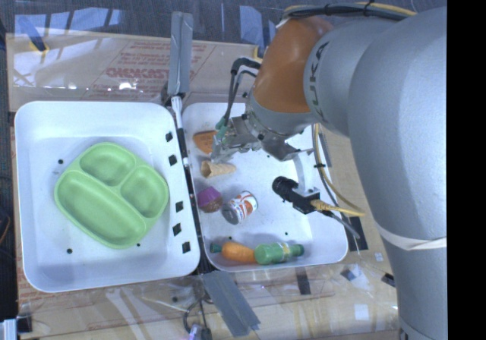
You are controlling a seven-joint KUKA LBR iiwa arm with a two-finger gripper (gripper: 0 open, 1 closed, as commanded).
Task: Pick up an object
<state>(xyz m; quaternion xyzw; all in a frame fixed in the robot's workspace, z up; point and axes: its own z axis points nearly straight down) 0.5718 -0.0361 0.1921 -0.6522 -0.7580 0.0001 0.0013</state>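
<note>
End effector (222,147) is low inside the right bin (328,234), up and a little to the view's left of the can (240,206). It hangs from the grey arm (380,103), which comes in from the view's right and covers the part of this bin that is up and right of the can. If it is apart or together I cannot tell, because the wrist with the orange band hides it from above. Its tip is between two pieces of toy food, a bun (203,141) and a wedge (218,169), just beside both. If it touches one of them I also cannot tell.

The wedge is the thing nearest to the tip. It is pale tan, like a cut piece of bread. It lies flat on the white floor of the bin, up and left of the can, near it, and apart from the bun. The bun is orange-brown and lies farther up from the can, close to the wall between the two bins.

The can lies on its side, with a red and white label. Just left of the can is a purple ball (209,199). Below the can, along the near wall, a carrot (237,253) and a green bottle (275,253) lie end to end. Well to the left of the can, in the left bin (45,133), is a green plate (112,193) with three compartments.
</note>
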